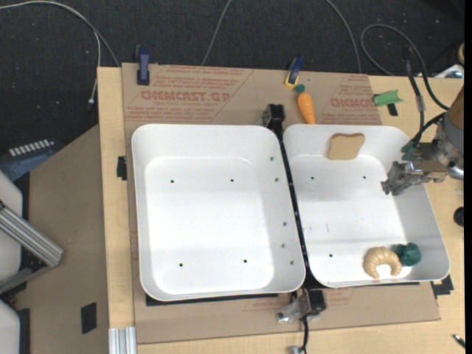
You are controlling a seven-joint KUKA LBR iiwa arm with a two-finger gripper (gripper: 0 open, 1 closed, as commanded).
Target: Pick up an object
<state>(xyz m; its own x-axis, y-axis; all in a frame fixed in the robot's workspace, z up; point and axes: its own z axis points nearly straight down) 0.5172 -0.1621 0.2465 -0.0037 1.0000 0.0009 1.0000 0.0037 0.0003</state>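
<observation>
The right bin (pixel 420 220) holds a tan slice of toast (pixel 345 147) at its far side. A pale croissant (pixel 383 262) lies in its near right corner, touching a small dark green object (pixel 408 254). My gripper (pixel 394 181) hangs over the right edge of that bin, reaching in from the right. It is well right of the toast and above the croissant in the view. It is too small and dark to read its state.
The left bin (pixel 147 220) stands beside the right one. An orange toy carrot (pixel 305 107) lies on the cardboard behind the bins, near a blue and yellow clamp (pixel 294 71). A green piece (pixel 386 98) sits at the back right.
</observation>
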